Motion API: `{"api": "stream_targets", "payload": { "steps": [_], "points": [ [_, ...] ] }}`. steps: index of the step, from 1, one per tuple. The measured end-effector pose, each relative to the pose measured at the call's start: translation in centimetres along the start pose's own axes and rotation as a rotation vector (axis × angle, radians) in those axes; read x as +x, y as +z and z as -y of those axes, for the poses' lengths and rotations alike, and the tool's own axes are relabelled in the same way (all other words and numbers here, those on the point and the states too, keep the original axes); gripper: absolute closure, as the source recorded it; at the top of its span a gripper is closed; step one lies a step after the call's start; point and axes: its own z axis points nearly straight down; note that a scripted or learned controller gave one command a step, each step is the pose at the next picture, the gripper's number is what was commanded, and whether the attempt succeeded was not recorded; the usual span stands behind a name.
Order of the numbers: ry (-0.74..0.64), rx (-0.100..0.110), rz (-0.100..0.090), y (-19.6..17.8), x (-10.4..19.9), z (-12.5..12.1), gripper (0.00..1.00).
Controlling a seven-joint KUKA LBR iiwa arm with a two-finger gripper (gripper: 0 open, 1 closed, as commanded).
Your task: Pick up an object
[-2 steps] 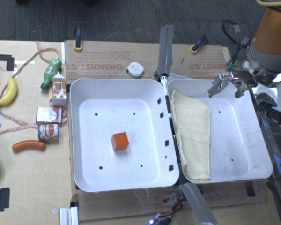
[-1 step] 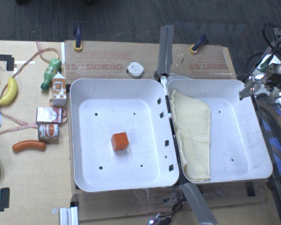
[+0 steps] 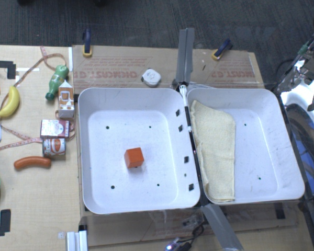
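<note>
Orange block [image 3: 134,157] sat alone in the left bin [image 3: 94,192], a little toward 6 o'clock from the bin's middle, well apart from every wall. A folded cream towel [image 3: 214,158] lay along the right bin's [image 3: 282,161] 9 o'clock side. The arm stood off at 3 o'clock, its white part [image 3: 302,95] at the frame edge; finger state could not be told. Judged best approach: travel toward 9 o'clock over the towel, come straight down on the block, square the fingers to its flat faces, close, then lift. The block looked rigid and easy; the towel a poorer pick.
</note>
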Motion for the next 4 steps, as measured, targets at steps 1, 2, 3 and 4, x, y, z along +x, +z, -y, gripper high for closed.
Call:
{"api": "stream_targets", "payload": {
  "steps": [1, 2, 3, 4],
  "points": [
    [0.104, 0.003, -0.001, 17.3, 0.0, 6.9, 0.0],
    [-0.166, -0.001, -0.001, 14.1, -4.1, 2.7, 0.0],
    [0.145, -0.001, 0.0, 2.7, -5.9, 6.9, 0.0],
    [0.659, 0.002, 0.002, 5.0, 2.0, 5.3, 0.0]
  ]
}}
